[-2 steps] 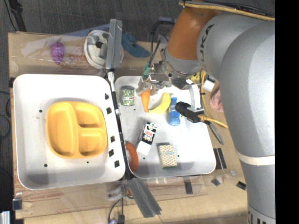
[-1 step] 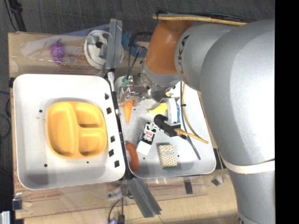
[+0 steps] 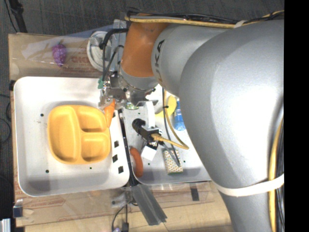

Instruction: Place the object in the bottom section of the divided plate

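Right bin, near end: a brown-orange round piece [image 3: 136, 162] and a mesh pad [image 3: 172, 162], not involved.
Plate: yellow divided plate [image 3: 79, 132] in the left bin [image 3: 29, 178].
Gripper [image 3: 108, 104]: over the plate's right rim; its opening cannot be told.
Object: orange piece [image 3: 110, 110] right at the gripper's tip; hold unconfirmed.
Recommended: shift toward the plate's lower section, centre there, release low, clear of the dividing ridge.

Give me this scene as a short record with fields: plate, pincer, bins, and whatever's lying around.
plate: yellow, divided, in left bin, sections bare
pincer: above plate's upper right corner
orange piece: at the pincer, grasp unclear
right bin: orange-brown lump, speckled sponge, blue item
bench: purple item beyond left bin
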`<action>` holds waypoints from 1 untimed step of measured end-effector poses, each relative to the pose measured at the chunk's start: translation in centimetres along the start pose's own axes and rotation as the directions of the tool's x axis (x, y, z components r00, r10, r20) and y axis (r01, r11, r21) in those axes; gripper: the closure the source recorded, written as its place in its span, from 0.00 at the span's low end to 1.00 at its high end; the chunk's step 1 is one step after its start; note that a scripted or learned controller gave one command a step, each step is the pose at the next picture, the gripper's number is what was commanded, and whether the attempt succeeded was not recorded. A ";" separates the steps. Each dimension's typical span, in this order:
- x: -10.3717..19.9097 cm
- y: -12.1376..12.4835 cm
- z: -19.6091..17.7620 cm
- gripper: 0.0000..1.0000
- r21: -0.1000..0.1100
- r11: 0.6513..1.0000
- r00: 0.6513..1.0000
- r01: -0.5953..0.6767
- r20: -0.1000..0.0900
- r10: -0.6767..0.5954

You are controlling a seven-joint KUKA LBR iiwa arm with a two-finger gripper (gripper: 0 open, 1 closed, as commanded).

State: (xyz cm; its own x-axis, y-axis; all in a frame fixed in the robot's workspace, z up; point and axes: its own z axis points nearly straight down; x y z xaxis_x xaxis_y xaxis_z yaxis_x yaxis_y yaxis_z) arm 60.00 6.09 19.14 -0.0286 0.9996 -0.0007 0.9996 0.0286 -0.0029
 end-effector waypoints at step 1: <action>0.0 0.0 0.0 0.00 0.000 1.000 1.000 0.000 0.000 0.000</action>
State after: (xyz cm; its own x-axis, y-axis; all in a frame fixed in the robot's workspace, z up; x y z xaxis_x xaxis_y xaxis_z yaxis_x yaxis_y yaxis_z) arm 60.01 6.07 19.15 -0.0282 0.9996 -0.0007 0.9996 0.0282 -0.0027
